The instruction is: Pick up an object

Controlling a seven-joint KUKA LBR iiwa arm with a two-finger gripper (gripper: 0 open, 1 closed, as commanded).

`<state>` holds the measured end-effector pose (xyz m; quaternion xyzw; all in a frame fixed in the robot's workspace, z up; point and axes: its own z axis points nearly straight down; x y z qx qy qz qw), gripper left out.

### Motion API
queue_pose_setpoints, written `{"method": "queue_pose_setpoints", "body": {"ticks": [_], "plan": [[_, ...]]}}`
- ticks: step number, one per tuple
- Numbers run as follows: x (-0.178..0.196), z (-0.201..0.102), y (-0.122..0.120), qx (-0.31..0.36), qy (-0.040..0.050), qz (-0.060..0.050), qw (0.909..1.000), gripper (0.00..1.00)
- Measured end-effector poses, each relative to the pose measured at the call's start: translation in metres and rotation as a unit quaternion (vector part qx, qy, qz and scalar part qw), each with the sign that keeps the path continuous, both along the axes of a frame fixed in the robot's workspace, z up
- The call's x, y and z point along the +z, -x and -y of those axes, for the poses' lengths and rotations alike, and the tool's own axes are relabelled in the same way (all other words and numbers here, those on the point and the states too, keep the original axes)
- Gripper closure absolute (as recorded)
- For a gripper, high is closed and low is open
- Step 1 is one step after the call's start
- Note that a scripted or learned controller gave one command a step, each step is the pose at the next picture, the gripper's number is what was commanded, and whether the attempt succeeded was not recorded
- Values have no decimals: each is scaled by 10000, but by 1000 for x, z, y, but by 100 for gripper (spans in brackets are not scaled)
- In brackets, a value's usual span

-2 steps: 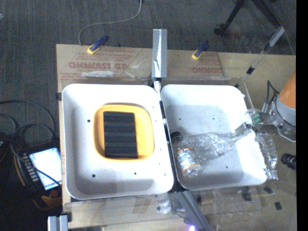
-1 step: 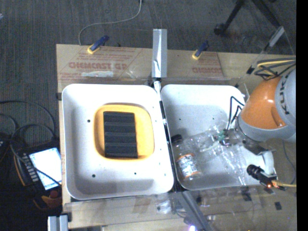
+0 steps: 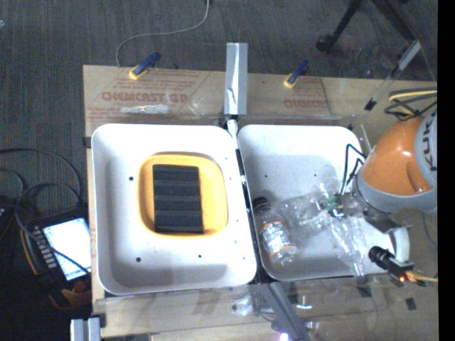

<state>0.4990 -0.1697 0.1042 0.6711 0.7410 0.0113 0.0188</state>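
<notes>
Robot gripper (image 3: pixel 340 206), grip state unclear, beside clear plastic bottle (image 3: pixel 279 234) in right bin (image 3: pixel 298 144); should centre over bottle.

So the arm (image 3: pixel 402 165) comes in from the right and sits hunched over the right-hand bin's (image 3: pixel 298 137) right edge, orange band facing up at the camera. Wrist hangs just inside that bin's right wall. Can't make out the gripper under it.
</notes>
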Motion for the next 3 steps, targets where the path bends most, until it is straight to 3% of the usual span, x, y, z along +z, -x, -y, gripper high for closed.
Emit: {"method": "queue_pose_setpoints", "body": {"ticks": [1,2,3], "plan": [[34,-4,-38,124,-41,-219,9997,0],[4,7,-39,355,24,-69,9993,0],[-1,-3,-32,558,114,14,9984,0]]}}
